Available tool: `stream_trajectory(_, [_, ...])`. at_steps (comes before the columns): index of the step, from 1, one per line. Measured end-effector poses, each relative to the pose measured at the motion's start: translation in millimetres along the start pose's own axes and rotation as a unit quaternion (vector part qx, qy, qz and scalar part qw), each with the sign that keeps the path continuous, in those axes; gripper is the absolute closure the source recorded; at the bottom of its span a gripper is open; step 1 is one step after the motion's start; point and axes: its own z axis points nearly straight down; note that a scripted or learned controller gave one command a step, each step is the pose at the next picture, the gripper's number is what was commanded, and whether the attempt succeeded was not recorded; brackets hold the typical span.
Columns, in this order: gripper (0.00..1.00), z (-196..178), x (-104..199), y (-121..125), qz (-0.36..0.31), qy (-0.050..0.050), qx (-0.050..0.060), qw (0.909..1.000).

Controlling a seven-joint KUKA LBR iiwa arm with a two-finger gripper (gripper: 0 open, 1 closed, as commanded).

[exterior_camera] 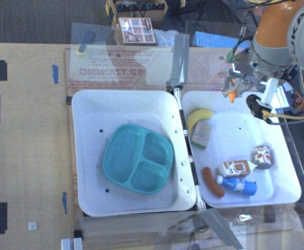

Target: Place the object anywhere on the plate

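Taking the teal divided plate (pixel 137 159) as the landmark, it lies in the left white bin (pixel 86 108), a little toward that bin's near right part, with its three compartments bare. In the right white bin (pixel 290 184), nearest the camera and to the plate's right, a blue and white bottle (pixel 238 185) lies on its side, and just left of it, closer to the plate, a reddish-brown sausage (pixel 213 182) lies at a slant; whether the two touch is hard to tell. Just beyond the bottle sits a small brown and white carton (pixel 234 168), and farther right from the plate a small round red and white item (pixel 263 157) rests beside that carton. Beyond these, close to the divider between the bins and level with the plate's far edge, a speckled sponge-like block (pixel 201 135) lies against a yellow banana (pixel 198 117), which curves just beyond it. Farthest from the plate, up over the right bin's far rim, hangs the gripper (pixel 233 91) of the grey and orange arm (pixel 282 25); a small orange object (pixel 232 94), carrot-like, shows at its fingertips, seemingly pinched between them, well apart from the plate and raised above the bin.
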Motion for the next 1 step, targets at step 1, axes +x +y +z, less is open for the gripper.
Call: stream_trajectory(1, [1.0, 44.8, 60.2, -95.7, -0.08, 0.001, 0.0, 0.9968])
